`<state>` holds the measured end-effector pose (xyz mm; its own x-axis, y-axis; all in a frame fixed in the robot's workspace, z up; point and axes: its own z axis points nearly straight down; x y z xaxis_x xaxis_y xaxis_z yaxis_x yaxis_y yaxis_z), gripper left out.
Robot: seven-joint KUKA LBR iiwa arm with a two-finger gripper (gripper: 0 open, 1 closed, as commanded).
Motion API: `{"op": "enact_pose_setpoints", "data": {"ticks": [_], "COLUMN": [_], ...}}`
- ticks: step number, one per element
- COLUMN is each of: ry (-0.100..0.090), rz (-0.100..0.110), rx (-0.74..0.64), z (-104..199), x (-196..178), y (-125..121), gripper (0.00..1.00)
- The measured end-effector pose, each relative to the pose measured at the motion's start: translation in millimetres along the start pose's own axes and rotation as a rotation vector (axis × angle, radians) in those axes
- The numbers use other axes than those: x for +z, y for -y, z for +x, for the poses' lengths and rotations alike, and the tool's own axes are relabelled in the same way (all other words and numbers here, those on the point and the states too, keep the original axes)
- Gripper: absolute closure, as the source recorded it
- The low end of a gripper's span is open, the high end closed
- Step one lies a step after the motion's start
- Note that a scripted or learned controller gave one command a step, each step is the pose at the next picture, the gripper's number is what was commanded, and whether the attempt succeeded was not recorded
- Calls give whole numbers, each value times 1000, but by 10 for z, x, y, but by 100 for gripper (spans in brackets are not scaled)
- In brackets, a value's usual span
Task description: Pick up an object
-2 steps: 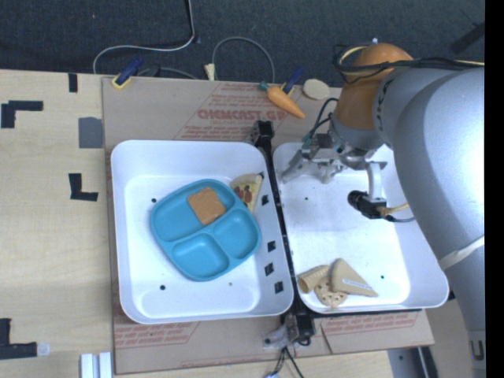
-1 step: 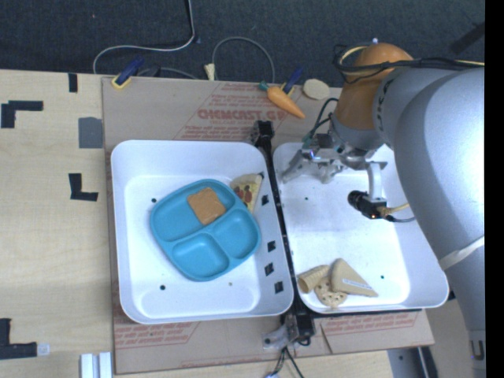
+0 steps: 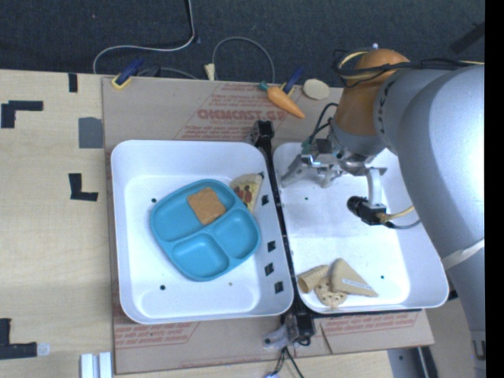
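Gripper [image 3: 315, 168] hangs over the right bin's [image 3: 425, 286] bare upper part, can't tell how open, while the cone pieces [image 3: 340, 282] sit near the bottom edge, so a descent risks grabbing nothing.

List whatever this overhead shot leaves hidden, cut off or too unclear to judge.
- Gripper: the arm's wrist covers most of it in the camera view, so its state is unclear.
- Right bin: its far right corner lies under the grey arm.
- Tan pieces in the right bin: too small to identify.
- Item beside the blue tray: partly hidden by the tray rim.
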<state>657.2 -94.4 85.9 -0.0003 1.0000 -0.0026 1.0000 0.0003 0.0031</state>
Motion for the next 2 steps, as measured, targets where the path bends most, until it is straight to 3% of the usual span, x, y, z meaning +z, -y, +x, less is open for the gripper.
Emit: {"op": "enact_pose_setpoints", "data": {"ticks": [1, 2], "ry": [-3, -1], "rz": [3, 0], "rx": [-2, -3], "z": [-61, -59], "x": [4, -100], "y": [-118, -121], "gripper": [0, 100]}}
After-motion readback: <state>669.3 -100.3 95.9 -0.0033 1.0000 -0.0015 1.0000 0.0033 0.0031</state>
